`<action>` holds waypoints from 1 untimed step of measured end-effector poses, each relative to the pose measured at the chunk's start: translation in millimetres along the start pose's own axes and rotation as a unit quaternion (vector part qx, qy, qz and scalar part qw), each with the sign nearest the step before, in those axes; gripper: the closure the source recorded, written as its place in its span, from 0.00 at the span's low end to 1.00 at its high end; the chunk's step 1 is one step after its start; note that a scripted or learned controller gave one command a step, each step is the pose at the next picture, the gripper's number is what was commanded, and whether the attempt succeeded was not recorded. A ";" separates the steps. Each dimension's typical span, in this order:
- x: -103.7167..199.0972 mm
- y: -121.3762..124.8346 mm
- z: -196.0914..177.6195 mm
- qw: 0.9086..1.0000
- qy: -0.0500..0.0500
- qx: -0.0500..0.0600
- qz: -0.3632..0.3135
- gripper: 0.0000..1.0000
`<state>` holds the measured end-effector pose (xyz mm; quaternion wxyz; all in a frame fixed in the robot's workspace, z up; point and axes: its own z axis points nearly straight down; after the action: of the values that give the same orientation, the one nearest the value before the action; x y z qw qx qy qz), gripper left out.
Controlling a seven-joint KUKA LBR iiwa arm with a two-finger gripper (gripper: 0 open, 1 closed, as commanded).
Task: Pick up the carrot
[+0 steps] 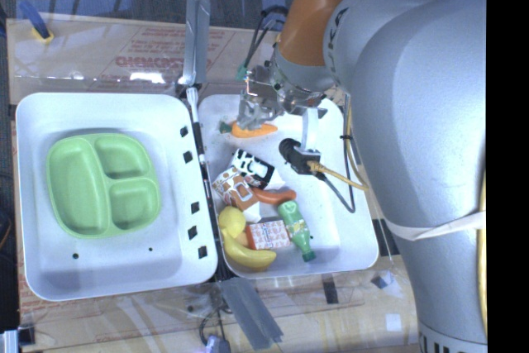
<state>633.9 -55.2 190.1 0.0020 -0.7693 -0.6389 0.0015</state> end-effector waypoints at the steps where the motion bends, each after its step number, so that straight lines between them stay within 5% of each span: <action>1: -0.5 -0.2 0.4 1.000 0.000 0.000 0.000 0.00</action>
<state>633.7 -55.6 189.7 0.0022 -0.7694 -0.6388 0.0020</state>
